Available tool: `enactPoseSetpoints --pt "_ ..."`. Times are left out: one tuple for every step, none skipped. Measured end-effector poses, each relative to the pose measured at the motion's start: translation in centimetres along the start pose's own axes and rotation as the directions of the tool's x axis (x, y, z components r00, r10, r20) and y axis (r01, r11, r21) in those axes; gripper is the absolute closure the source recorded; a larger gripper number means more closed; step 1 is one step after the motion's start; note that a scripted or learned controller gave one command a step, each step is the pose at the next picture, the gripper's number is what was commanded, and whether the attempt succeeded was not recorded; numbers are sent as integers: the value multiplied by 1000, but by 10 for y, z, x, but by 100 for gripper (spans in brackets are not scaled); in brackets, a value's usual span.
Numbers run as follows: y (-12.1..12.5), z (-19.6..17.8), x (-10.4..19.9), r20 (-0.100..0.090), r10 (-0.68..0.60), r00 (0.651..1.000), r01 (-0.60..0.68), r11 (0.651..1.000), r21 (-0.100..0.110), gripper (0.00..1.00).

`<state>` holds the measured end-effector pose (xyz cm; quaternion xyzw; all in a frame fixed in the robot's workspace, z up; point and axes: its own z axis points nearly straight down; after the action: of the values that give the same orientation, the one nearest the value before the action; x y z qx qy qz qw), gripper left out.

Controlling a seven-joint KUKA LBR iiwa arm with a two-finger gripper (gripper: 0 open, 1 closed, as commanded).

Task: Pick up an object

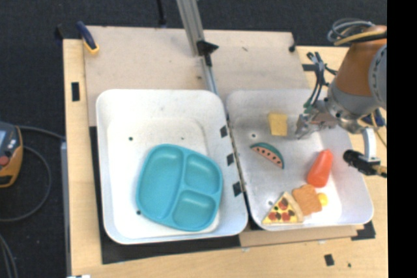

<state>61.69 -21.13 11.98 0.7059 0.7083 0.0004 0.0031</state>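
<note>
Nearest the camera, at the right bin's (242, 115) front edge: a pizza slice (283, 211) touching a brown toast-like piece (307, 199). Just behind them an orange carrot-like piece (320, 168) lies tilted. Toward the bin's middle, a watermelon slice (268, 154) sits apart from the rest. Behind that, a yellow block (278, 124), likely cheese.

Left bin (114, 111) holds a blue divided plate (179, 187); nothing on it.

Farther back and right, the gripper (305, 125) sits low over the right bin, just beside the block on its right side, not around it. Cannot tell whether the gripper is open or closed; nothing visible is held in it.

Judged step: approach, grasp not yet made. Block looks the likely target, being closest. Next move likely calls for a small shift toward the block to straddle it, descent to the bin floor, then closing. Risk: nudging the block aside instead of gripping it.
</note>
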Motion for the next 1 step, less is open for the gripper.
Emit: enactPoseSetpoints --pt "5 -45 -3 -1 1 1000 -1 1000 -1 100"
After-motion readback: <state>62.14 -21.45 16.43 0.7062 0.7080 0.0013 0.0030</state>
